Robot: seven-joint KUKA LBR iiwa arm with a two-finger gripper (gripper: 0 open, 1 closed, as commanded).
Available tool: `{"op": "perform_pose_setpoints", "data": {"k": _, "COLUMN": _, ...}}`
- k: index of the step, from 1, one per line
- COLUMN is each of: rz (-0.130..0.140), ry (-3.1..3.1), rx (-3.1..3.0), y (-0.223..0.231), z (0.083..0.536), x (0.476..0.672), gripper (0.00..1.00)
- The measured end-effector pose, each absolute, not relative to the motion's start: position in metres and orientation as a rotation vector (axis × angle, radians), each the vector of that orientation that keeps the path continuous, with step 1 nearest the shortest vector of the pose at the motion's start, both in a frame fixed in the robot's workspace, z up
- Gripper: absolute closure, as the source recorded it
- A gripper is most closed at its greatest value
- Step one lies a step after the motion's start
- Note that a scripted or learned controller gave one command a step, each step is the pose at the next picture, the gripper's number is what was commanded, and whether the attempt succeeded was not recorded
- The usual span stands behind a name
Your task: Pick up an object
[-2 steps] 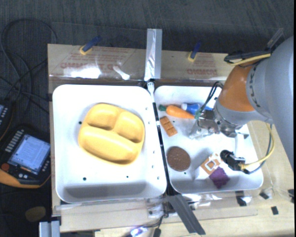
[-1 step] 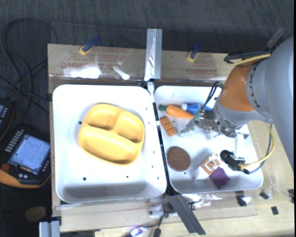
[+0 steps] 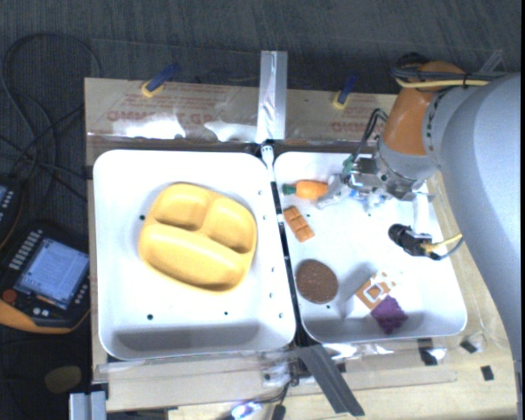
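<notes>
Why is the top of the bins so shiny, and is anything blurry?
In the camera view, light glares off the clear plastic sheet and the silver tape behind the bins; the yellow bread has soft highlights and a faint shadow on the left bin; the arm, closest to the camera, looks blurry; the purple block is fairly sharp.

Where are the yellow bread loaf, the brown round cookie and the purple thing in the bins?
Yellow bread loaf (image 3: 198, 234), camera view, its top centre.
Brown round cookie (image 3: 317, 281), camera view, middle of its face.
Purple thing (image 3: 388, 312), camera view, its upper side.
</notes>
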State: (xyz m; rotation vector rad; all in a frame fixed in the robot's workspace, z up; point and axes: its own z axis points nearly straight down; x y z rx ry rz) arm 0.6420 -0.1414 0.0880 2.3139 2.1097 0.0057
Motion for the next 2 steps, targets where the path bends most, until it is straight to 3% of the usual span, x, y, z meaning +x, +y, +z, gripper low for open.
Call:
{"op": "perform_pose_setpoints", "data": {"k": 1, "rz": -0.036, "ry": 2.126, "rx": 2.358, "y": -0.162, "z": 0.085, "x": 0.663, "gripper": 0.00}}
{"op": "perform_pose_setpoints", "data": {"k": 2, "rz": -0.008, "ry": 2.512, "rx": 1.887, "y": -0.171, "z": 0.122, "x": 0.668, "gripper": 0.00}}
